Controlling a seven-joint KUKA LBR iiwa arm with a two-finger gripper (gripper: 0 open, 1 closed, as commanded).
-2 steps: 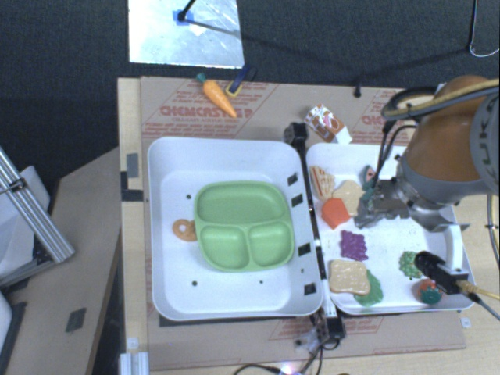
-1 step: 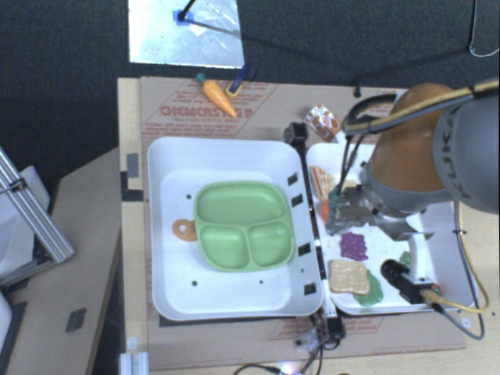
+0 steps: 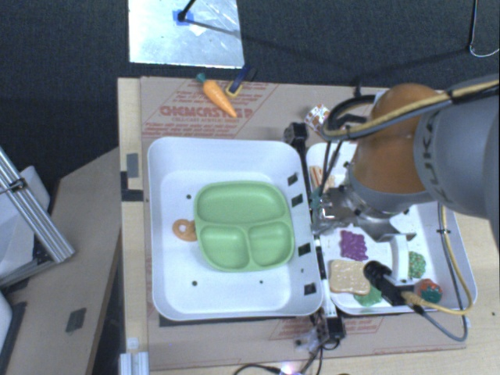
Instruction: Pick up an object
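We find the grey arm (image 3: 437, 155) over the right white bin (image 3: 461, 268), above a purple grape bunch (image 3: 353, 245); claw state we cannot tell.

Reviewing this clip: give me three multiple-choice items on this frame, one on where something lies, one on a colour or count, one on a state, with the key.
1. Where does the toy carrot lie?
A. in the left bin
B. on the cardboard beyond the bins
C. on the green tray

2. How many compartments has the green tray?
A. two
B. three
C. five

3. How does the small pretzel sit in relation to the tray?
A. beside it on the floor of the left bin
B. inside a compartment
C. under the arm

Key: 1 B, the carrot rests on the printed cardboard behind the bins. 2 B, one wide section and two smaller ones show. 3 A, it lies just off the tray's left edge.
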